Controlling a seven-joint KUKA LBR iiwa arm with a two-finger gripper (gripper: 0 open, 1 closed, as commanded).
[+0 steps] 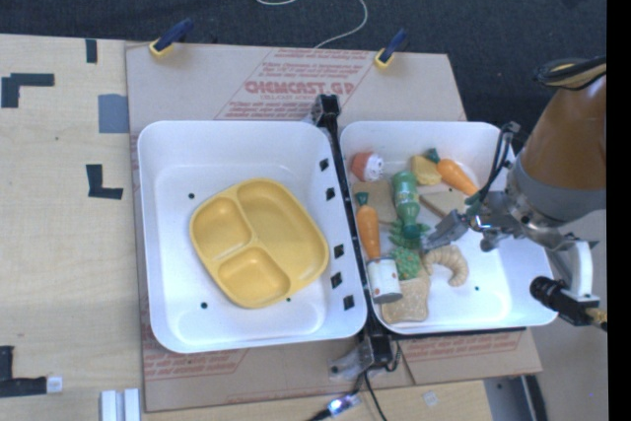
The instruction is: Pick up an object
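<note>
Arm (562, 163) reaches in from the right, wrist low over the right bin (493, 306). Gripper (446, 230) points left into the food pile, just above the croissant (449, 263) and beside the green bottle (405, 194). Fingers look slightly parted, nothing visibly between them, though it's blurry. Yellow tray (258, 242) sits in the left bin (168, 311).

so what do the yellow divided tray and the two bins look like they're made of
Yellow tray: looks like moulded plastic with a smooth, slightly matte finish; its colour is even and its three compartments have rounded edges.

Left bin and right bin: probably thin white plastic, smooth with a faint sheen, with rounded corners and shallow walls. Coated metal can't be ruled out from the camera view.
</note>
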